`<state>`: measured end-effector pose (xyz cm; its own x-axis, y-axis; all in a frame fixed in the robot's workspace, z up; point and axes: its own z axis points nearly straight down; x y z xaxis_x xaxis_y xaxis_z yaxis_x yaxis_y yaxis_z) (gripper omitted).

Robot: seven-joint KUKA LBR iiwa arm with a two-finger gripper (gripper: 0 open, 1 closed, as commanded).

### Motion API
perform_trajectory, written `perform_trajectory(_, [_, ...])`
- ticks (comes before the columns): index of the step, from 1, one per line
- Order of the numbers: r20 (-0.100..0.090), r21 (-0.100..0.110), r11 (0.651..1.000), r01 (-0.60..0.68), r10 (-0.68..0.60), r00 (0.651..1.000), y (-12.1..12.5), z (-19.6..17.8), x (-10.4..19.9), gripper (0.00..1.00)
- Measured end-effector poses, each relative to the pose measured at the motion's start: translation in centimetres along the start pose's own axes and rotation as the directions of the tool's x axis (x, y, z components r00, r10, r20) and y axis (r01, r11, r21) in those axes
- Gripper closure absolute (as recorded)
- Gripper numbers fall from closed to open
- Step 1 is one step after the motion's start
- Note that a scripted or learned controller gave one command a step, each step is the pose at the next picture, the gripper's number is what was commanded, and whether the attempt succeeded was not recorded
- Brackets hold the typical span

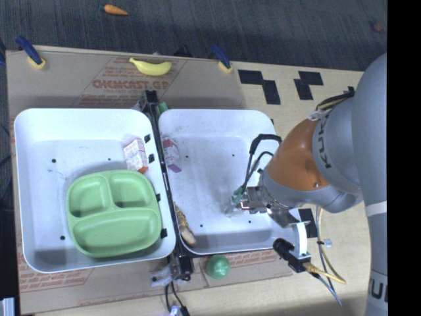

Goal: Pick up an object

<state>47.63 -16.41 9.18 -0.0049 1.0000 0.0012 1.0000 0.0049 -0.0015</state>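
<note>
The grey arm with its orange band [299,160] comes in from the right of the frame and bends down over the right-hand shallow white bin [217,120], wrist low near that bin's lower right corner. The two-finger gripper [240,203] sits just above the bin floor there; whether its fingers are apart or together cannot be told, and nothing can be made out between them.

There are two bins. The left-hand white bin [39,143] carries one pale green three-compartment plastic tray [115,210] in its lower middle, and one small red-and-white carton [135,154] just above the tray's upper right corner. The right bin holds one small crumpled pinkish-clear wrapper [171,153] against its left wall and one tan, elongated object [185,229] at its lower left corner.

Outside the bins lie one yellow banana [150,66] on the cardboard at the upper middle, one green ball [218,266] below the right bin's bottom edge, and one orange carrot-shaped piece [116,9] on the dark floor at upper left.

The middle and upper part of the right bin's floor is bare, as is the upper left of the left bin.
</note>
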Motion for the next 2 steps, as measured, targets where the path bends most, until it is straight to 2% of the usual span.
perform_trajectory(1, [0.0,0.001,1.0,0.004,-0.004,1.0,2.4,0.0,6.1,1.0])
perform_trajectory(2, [0.002,-0.001,1.0,-0.001,0.001,1.0,2.7,-6.3,-0.6,1.0])
